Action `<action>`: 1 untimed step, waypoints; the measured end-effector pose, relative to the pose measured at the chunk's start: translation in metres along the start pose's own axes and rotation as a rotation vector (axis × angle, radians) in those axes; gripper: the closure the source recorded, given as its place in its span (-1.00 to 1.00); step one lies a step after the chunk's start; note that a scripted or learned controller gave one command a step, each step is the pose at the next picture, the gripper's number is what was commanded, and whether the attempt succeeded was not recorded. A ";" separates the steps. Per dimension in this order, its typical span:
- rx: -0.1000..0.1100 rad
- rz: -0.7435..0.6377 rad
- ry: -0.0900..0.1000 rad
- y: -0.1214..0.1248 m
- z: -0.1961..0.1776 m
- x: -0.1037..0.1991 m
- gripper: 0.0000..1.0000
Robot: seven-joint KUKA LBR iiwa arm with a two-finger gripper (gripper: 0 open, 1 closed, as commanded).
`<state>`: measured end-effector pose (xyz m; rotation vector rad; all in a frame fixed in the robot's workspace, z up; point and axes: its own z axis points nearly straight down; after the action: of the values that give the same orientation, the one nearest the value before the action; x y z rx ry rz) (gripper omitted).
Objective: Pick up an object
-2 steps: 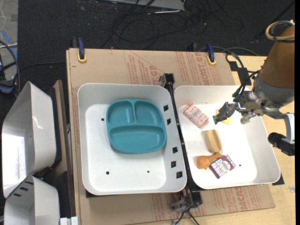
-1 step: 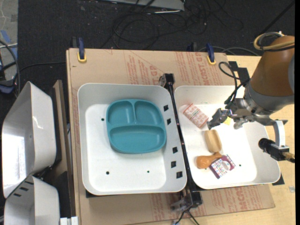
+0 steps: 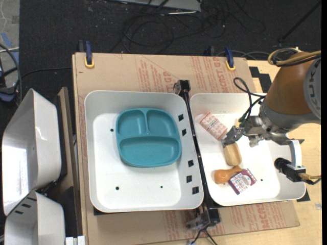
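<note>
The right bin (image 3: 265, 108) holds several small items. A tan bread-like roll (image 3: 233, 155) lies near its middle, with an orange piece (image 3: 223, 176) and a purple packet (image 3: 243, 180) just in front of it. A pink and white packet (image 3: 213, 125) lies toward the bin's back left. My gripper (image 3: 240, 136) hangs low over the right bin, directly behind the tan roll and to the right of the pink packet. Nothing can be made out in its grasp.
The left bin (image 3: 99, 152) bears a teal divided plate (image 3: 148, 137). A black divider (image 3: 192, 147) runs between the two bins. The arm's orange band (image 3: 288, 83) and cables cover the right bin's back right corner. White tubs (image 3: 28, 142) stand off the bench at the left.
</note>
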<state>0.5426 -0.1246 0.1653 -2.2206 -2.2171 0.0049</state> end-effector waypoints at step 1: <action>0.000 -0.001 0.001 0.000 0.044 0.004 -1.00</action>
<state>0.5425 -0.1207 0.1216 -2.2195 -2.2176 0.0043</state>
